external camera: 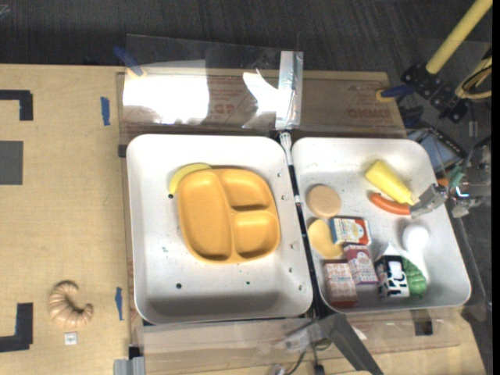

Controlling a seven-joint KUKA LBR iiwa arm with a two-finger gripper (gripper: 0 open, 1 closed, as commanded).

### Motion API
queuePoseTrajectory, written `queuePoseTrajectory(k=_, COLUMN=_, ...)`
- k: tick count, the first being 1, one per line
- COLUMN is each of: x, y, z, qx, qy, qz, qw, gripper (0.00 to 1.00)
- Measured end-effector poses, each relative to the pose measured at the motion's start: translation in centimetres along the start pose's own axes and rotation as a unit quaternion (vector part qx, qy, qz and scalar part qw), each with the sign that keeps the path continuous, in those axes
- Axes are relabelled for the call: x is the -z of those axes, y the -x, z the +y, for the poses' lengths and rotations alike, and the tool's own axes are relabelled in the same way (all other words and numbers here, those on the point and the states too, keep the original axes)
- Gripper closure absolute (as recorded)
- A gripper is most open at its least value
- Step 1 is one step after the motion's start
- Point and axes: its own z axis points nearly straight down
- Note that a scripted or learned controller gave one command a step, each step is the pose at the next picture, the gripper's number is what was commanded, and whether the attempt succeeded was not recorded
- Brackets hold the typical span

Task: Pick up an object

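Gripper: positioned over the right rim of the right bin, about mid-length. Open or closed state: cannot tell at this resolution. Nothing seen gripped.

Nearest pick candidates:
- Orange sausage: lying flat just left of the gripper, right end close to the gripper tip; contact not discernible.
- Yellow block: tilted, just above the orange sausage and touching it, up and left of the gripper.
- White egg: just below the gripper, near the right wall, apart from it.

Remaining contents of the right bin, all well left of or below the gripper:
- Round tan cookie: near the left wall.
- Pale yellow lump: directly below the cookie.
- Small picture box: touching the pale yellow lump on its right.
- Pink packets: at the near edge, packed side by side.
- Black-and-white carton: right of the pink packets, with a green item pressed against its right side.

Left bin: holding an orange divided tray, centred, resting over a yellow item that shows at the upper left corner of the tray.

Bench: carrying a croissant at lower left, well apart from both bins.
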Motion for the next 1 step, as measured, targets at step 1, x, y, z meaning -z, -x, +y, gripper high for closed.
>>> queuePoseTrajectory(k=1, x=4.2, y=-3.04, z=0.96, qx=0.013, qy=0.003, qz=-0.001, qw=0.9999, gripper=0.0)
